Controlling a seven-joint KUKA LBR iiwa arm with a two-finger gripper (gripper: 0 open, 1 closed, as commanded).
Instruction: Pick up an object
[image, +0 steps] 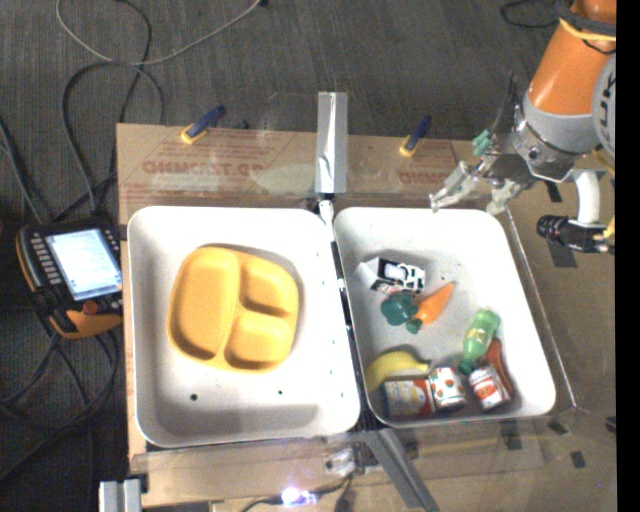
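Nearest, along the right bin's (520, 300) front wall, lie two small cans (468, 388), a carton (405, 396) and a banana (392, 365). Further in sit a green bottle (480, 331), a toy carrot (434, 301) and a black-and-white toy car (400, 273) — all well apart from the gripper (468, 195), which hangs beyond the far rim, fingers spread, nothing between them. The left bin (150, 300) holds a yellow tray (236, 307).

Both white bins look like smooth moulded plastic with a soft sheen, the left bin (150, 330) and the right bin (520, 300) alike. The yellow divided tray (236, 308) is glossy plastic. The carrot (434, 303) and green bottle (479, 335) look like shiny toy plastic. The far board (230, 170) seems matt brown cardboard; the floor (60, 130) looks like rough dark carpet.
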